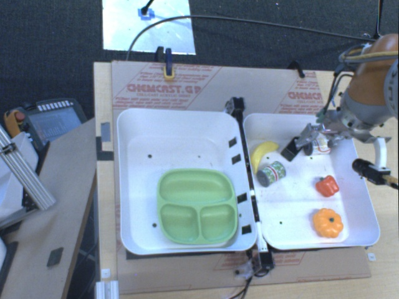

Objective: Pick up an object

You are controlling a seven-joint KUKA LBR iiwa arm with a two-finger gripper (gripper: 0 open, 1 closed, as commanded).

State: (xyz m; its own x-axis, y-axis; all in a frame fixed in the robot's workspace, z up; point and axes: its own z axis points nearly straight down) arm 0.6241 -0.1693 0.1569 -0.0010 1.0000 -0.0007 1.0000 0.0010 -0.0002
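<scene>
While the jaws (292, 148) hover, state unclear, beside the yellow banana (264, 152), it looks light, smooth; grip its middle.

Can (271, 172) and banana (264, 152) crowd right bin's (349, 235) left; its middle floor lies open

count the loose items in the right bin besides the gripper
4: a yellow banana at the left wall, a small can just below it, a red pepper mid-right, an orange pumpkin near the front. The arm may hide more.
</scene>
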